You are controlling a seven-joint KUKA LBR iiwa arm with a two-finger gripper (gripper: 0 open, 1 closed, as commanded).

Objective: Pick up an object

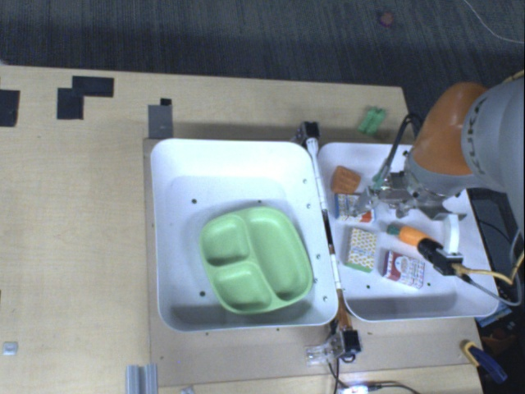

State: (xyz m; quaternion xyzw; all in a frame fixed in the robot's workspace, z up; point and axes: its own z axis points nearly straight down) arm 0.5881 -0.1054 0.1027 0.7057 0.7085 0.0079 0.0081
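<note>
My gripper (389, 197) hangs low over the back of the right bin (459, 302), with the grey arm and its orange band coming in from the right. Just left of it lie a brown-orange block (345, 179) and a small colourful packet (354, 208). Nearer the front are a patterned card (362, 249), a red and white packet (404, 269) and an orange carrot-like toy (408, 236) with a green tip. I see nothing between the gripper's fingers.
The left bin (176, 220) holds a green divided plate (256, 258). A small green object (372, 120) lies on the bench behind the right bin. Dark blocks (82, 97) sit at the bench's far left.
</note>
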